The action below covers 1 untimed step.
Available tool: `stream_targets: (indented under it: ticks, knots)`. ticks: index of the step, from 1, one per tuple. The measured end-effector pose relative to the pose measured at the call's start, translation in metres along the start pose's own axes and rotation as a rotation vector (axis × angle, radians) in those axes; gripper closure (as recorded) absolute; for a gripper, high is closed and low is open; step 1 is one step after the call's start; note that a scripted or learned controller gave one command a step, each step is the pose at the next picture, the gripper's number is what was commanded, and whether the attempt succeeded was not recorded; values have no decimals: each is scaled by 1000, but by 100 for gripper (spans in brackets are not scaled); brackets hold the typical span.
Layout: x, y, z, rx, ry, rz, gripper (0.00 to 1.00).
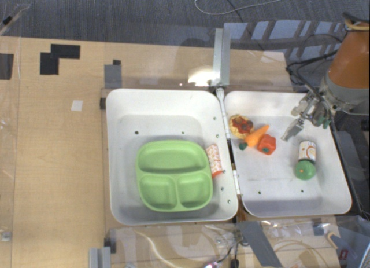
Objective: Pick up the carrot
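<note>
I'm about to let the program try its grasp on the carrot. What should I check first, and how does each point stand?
1. Carrot in view in the right bin: ok.
2. Carrot clear of neighbours: not ok; it touches the red pepper and lies against the pizza slice.
3. Gripper above the carrot: not ok; it is off to the right.
4. Path clear of the green-capped bottle: ok.
5. Jaws ready: cannot tell.
</note>
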State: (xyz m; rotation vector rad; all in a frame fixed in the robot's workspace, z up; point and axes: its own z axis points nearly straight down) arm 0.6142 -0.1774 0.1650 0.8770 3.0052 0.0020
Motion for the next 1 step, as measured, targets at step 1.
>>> stream_targets:
  ticks: [1]
  knots:
    - [36, 9, 8, 0, 4, -225, 0]
